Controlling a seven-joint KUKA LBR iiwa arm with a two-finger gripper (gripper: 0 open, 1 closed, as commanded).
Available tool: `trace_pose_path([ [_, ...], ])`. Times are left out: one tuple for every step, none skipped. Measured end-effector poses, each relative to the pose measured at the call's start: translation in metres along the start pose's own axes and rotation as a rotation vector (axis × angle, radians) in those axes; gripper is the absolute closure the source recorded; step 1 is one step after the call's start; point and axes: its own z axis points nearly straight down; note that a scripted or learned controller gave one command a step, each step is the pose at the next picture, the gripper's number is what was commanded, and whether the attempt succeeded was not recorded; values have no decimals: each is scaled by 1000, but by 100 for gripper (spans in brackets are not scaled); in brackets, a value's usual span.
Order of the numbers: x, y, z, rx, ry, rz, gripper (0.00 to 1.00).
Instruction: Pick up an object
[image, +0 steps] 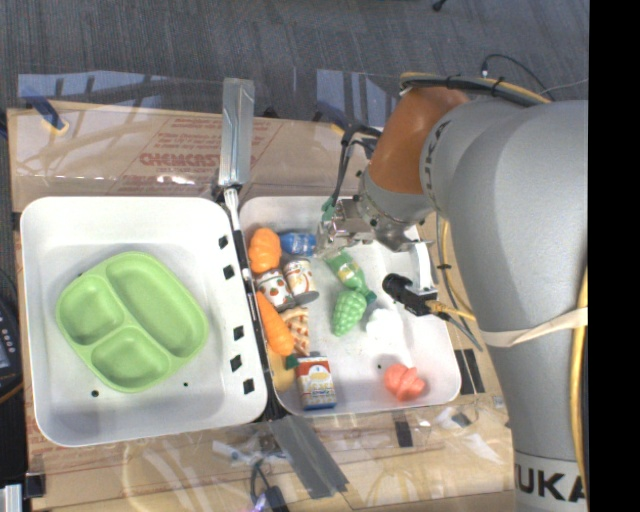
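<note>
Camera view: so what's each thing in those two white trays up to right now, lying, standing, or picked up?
Green divided plate: flat in the left bin.
Green grapes: lying loose, right bin.
Carrot: lying by the divider.
Small box: lying near the front wall.
Pink toy: lying apart, front right.
Gripper: low over the right bin.

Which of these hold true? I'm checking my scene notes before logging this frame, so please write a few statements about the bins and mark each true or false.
1. The green tray lies in the left bin. True.
2. The grapes lie in the left bin. False: they lie in the right bin, near its middle.
3. The pink toy lies near the right bin's front right corner. True.
4. The carton lies on the green tray. False: it lies in the right bin, by the front wall.
5. The arm reaches over the right bin. True.
</note>
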Motion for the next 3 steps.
trace_pose_path([
  [-1, 1, -1, -4, -1, 1, 0],
  [-10, -13, 15, -3, -1, -82, 0],
  [-34, -49, 34, 0, 0, -58, 0],
])
